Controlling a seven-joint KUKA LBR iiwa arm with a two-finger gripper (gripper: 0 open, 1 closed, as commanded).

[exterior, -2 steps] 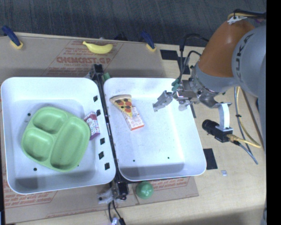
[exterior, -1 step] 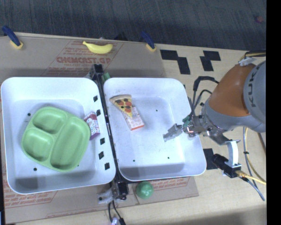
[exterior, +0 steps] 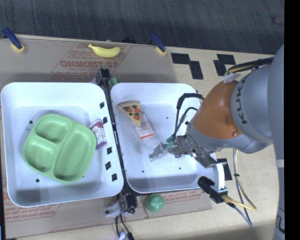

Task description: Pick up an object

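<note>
A toy pizza slice (exterior: 131,110) lies in the right bin (exterior: 187,184) beside a pale orange block (exterior: 144,128), both near the bin's upper left. My gripper (exterior: 159,152) hangs low over the middle of the right bin, below and to the right of the block, apart from it. Nothing shows between its fingers. In the left bin (exterior: 12,104) rests a green divided plate (exterior: 59,147), with a small dark red packet (exterior: 98,132) at its right edge.
A yellow toy banana (exterior: 104,49) sits on the cardboard behind the bins. A green ball (exterior: 153,202) lies on the bench in front of the right bin. Blue clamps (exterior: 13,40) hold the cardboard's back edge. Cables trail from the wrist at right.
</note>
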